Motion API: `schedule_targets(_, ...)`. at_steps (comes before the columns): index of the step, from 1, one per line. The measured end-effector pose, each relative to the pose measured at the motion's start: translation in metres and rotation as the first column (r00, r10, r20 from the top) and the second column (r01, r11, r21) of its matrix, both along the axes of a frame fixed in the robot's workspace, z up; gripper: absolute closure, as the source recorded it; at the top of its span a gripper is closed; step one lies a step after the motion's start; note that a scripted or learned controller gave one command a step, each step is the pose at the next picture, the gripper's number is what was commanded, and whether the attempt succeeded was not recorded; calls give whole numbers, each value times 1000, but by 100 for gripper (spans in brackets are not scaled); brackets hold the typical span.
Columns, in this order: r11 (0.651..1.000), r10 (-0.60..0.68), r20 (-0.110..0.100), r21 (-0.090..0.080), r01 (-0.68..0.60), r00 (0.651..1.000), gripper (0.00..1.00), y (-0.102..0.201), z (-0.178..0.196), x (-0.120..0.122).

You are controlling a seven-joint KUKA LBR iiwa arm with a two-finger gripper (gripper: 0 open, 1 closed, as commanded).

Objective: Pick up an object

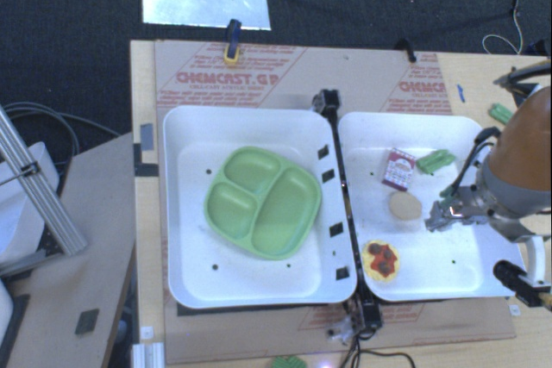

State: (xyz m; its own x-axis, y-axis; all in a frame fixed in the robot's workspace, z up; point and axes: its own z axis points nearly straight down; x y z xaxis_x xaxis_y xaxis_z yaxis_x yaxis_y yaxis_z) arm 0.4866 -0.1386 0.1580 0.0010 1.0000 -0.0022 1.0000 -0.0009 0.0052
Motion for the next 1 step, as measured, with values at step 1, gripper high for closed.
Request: schedule_targets(1, 1000, 10, -1, 3, -10, 1000, 100, 56, 31, 1)
